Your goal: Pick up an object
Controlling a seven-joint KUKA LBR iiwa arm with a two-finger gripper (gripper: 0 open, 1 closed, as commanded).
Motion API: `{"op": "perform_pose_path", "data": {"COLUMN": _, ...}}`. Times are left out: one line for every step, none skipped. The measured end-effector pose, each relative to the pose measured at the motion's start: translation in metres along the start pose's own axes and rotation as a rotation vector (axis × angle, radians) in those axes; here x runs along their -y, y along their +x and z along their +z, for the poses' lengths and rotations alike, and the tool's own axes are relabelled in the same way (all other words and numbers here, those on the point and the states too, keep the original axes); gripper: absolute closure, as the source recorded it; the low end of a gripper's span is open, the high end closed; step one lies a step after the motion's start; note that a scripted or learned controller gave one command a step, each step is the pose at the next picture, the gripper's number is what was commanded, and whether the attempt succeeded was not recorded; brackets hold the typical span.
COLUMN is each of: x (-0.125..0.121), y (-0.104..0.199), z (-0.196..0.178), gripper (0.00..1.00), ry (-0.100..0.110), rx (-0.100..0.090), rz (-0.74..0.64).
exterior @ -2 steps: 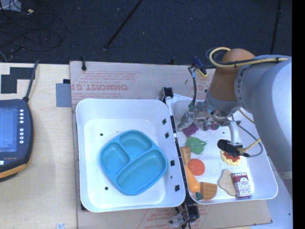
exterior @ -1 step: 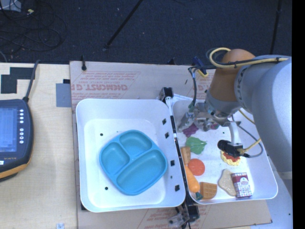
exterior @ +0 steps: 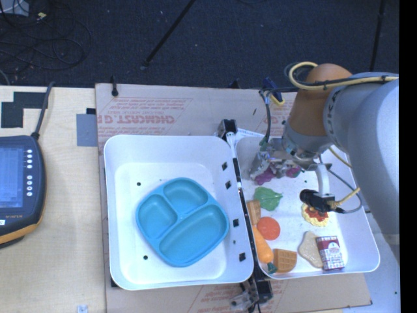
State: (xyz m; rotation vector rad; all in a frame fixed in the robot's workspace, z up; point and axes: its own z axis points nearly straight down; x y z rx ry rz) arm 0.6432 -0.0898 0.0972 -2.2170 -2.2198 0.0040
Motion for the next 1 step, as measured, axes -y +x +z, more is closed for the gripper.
{"op": "perform_pose_path", "data": {"x": 0.0651, "y": 0.0413, "z": -0.0945, "gripper": 1.0, "ry": -0.003, "rx": -0.001, "rz": -0.001}}
